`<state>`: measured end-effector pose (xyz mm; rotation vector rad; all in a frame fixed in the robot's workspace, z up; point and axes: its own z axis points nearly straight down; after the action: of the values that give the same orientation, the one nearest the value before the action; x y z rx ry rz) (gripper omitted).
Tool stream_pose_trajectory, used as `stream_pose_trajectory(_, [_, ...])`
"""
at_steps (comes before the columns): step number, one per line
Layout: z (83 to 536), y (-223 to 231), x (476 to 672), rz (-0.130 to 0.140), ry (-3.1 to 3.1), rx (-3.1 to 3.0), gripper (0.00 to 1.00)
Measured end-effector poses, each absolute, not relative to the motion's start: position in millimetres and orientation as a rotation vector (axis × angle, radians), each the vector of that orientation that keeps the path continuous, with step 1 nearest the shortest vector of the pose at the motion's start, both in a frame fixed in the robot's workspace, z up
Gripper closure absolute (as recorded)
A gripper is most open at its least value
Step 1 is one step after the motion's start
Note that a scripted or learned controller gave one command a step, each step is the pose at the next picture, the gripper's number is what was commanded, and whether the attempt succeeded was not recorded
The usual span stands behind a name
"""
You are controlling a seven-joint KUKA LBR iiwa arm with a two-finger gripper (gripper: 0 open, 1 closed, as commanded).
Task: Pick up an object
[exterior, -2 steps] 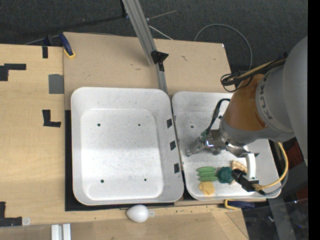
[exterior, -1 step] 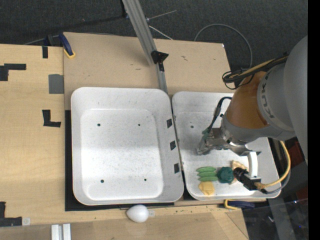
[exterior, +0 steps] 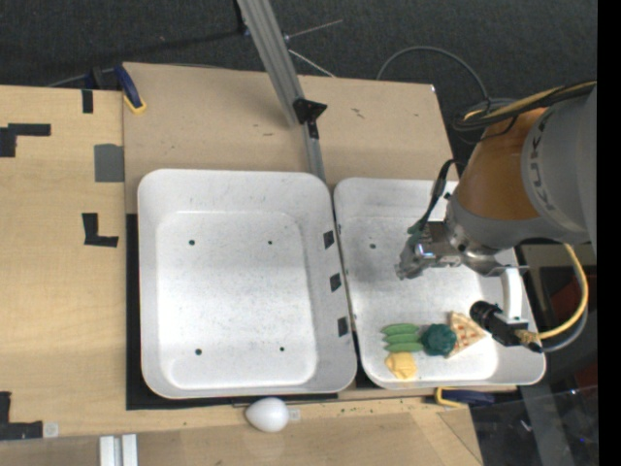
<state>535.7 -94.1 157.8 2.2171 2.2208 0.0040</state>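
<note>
Gripper (exterior: 415,260) over mid right bin (exterior: 378,212), finger gap unreadable, nothing seen held. Toy cluster (exterior: 427,340) lies toward bin's near edge, below gripper, strung out left-right: green pod, dark green piece, yellow piece.

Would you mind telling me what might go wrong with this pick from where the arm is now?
1. The gripper sits over bare floor of the right bin, apart from the toys, so closing here would likely grab nothing.
2. The green pea pod, dark green toy, yellow toy and pizza slice are bunched by the bin's near wall; a grasp may catch two or jam.
</note>
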Motion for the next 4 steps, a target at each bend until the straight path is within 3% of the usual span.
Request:
stream_pose_trajectory(1, [218.2,-93.8,543.4,0.004,2.221,2.217,1.00])
stream_pose_trajectory(2, [226.4,-93.4,543.4,-0.001,2.223,2.221,1.00])
stream_pose_trajectory(4, [208.0,7.8,575.0,-0.001,2.231,2.215,1.00])
